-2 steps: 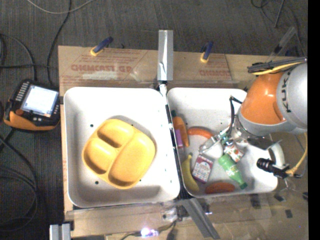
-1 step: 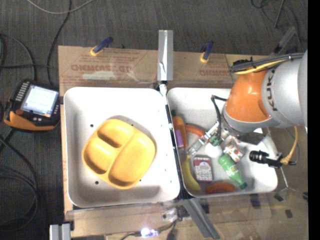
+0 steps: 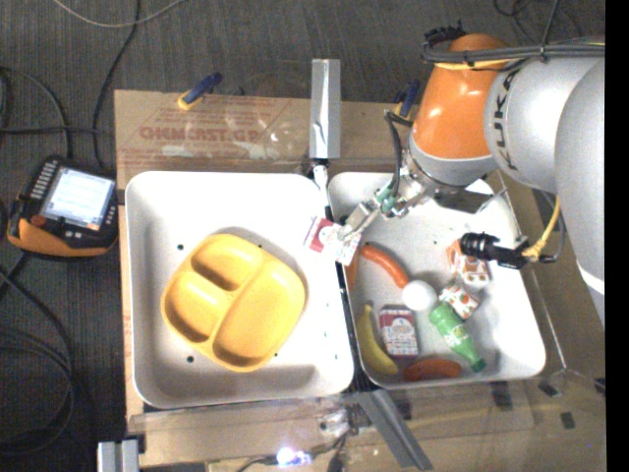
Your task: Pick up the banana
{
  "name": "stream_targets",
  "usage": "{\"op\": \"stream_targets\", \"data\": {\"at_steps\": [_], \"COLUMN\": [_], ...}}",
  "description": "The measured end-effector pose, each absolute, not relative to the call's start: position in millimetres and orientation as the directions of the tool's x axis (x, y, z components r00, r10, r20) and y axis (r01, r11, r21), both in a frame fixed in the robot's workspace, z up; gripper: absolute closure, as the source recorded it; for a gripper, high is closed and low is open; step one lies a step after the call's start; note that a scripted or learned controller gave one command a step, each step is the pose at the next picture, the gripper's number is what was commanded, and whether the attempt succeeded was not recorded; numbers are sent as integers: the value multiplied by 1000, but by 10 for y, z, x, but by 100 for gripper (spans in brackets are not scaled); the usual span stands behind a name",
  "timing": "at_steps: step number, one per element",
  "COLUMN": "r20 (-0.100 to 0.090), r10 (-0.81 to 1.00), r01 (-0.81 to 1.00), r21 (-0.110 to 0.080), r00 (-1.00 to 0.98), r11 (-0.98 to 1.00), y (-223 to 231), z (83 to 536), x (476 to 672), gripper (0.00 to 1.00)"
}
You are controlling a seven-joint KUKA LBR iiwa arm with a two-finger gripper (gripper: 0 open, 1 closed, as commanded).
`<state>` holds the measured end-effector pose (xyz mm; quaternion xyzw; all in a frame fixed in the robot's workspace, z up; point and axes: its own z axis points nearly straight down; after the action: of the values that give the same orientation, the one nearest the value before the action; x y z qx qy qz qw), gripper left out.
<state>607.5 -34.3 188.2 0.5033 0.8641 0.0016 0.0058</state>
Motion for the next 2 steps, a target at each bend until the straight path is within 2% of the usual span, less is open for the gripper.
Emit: {"op": "stream_targets", "data": {"at_steps": [1,2], "r20": [1,5], "r10": [904,713], "r01": [904,713], "r21": [-6,-3], "r00": [-427,-701], "r11": [427,701], "y": [-295,-442], "z": [1806,1809], "x": [5239,4839], "gripper": [0,0]}}
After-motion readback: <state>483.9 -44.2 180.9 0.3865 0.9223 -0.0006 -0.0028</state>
